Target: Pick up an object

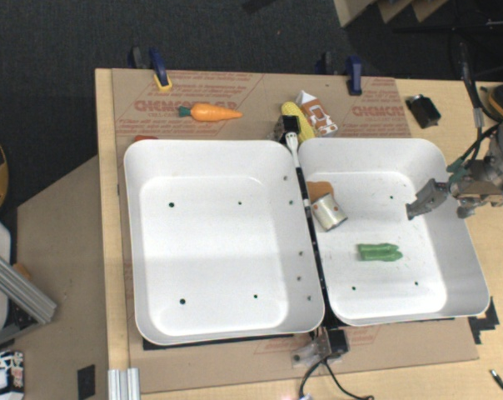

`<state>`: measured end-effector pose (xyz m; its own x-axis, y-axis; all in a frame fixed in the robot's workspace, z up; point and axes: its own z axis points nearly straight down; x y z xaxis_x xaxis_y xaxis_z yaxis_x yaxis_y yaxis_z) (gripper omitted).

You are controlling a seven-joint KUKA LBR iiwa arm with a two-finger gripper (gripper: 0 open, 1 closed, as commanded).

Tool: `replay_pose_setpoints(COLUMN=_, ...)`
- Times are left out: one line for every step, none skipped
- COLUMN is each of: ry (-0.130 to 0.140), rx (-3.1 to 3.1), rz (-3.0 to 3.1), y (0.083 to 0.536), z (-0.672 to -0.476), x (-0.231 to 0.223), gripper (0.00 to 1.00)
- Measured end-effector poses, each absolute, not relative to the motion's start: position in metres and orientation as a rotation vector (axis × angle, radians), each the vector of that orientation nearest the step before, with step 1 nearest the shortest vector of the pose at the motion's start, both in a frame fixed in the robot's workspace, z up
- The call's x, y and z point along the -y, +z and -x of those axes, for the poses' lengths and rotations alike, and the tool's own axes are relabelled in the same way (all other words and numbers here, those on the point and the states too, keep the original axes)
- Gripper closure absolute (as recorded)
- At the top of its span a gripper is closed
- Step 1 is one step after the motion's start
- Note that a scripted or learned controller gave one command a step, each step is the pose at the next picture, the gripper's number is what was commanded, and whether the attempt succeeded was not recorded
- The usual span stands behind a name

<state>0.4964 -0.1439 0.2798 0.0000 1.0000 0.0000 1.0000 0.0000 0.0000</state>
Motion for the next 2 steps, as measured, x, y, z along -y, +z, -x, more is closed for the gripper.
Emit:
replay_pose_setpoints(ry=0.017, rx=-2.225, rz=-2.202, y=0.386, z=-0.522, x=0.072, gripper=0.0)
replay_pose_setpoints(ry=0.025, rx=-2.222, rz=-2.202, y=0.532, z=-0.518, x=0.001, gripper=0.0)
